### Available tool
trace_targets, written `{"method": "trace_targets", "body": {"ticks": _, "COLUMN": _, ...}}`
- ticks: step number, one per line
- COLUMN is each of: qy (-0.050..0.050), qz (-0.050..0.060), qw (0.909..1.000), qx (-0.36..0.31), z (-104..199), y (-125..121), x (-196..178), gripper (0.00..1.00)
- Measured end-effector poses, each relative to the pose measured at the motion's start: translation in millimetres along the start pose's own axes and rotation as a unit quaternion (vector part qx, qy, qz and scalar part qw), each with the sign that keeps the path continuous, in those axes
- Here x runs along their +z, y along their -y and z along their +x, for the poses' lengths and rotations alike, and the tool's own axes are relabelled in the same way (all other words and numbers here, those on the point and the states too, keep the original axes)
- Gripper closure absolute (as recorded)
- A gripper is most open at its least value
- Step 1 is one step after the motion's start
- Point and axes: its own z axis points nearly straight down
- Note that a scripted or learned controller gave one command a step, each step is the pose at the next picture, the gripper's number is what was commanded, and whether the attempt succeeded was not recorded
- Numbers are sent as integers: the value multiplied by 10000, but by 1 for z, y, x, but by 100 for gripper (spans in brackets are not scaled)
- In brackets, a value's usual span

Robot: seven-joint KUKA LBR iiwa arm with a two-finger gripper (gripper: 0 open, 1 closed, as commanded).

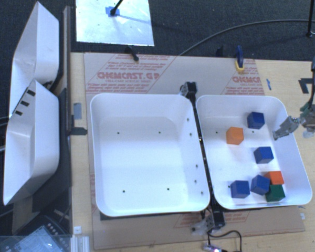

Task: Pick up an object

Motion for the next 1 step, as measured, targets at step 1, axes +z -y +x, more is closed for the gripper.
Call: {"method": "trace_targets", "body": {"ticks": 1, "qy": 2, "qz": -7, "qw": 10000, "qx": -4, "z": 0, "y": 0, "x": -11, "gripper": 100}}
